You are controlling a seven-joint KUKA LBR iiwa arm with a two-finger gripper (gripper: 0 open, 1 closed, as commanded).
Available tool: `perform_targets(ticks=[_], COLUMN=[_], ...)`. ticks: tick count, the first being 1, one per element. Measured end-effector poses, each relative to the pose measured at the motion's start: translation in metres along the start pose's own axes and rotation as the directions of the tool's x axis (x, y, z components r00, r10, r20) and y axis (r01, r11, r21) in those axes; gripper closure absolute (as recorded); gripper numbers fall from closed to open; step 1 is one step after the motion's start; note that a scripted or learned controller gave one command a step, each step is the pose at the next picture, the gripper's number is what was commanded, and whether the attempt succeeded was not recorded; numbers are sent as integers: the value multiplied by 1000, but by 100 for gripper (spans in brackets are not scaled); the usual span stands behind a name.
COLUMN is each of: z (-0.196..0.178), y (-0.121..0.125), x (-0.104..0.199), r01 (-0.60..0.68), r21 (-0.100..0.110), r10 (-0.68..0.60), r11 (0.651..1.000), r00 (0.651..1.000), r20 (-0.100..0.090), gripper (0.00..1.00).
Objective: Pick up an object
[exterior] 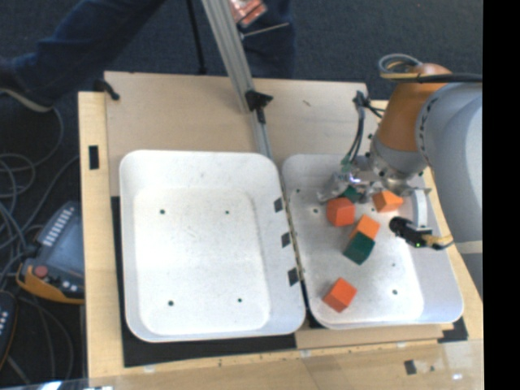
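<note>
Now my claw [355, 184] hangs low over the far part of the right bin [439, 299] — whether its fingers are spread or closed I cannot tell. Just beside it lies an orange block [341, 212], another orange one [387, 201] near my wrist. Farther front sit a green-and-orange block [360, 242] and an orange cube [340, 294]. On the counter [179, 112], the left bin [130, 177] sits alongside.

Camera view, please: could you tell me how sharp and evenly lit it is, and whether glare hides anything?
Camera view: soft overall, so the small blocks have fuzzy edges; lighting is even with faint shadows; the left bin is bright white but its specks remain visible, so no blinding glare; the gripper area is blurred and cluttered, and the floor around the bench is dark.
</note>
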State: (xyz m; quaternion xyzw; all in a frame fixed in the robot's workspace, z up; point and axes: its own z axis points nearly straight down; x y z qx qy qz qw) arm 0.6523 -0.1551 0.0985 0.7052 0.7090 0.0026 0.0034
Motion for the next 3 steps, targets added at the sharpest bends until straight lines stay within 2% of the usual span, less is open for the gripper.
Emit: perform_targets(ticks=[1,2,3], z=[-11,-166,-171], y=[-2,25,24], x=[-2,51,48], r01=[4,0,5], r21=[4,-2,6], r10=[-4,0,-5], r11=[1000,1000,1000], r00=[1000,1000,1000], r20=[4,0,4], gripper=[100,100,100])
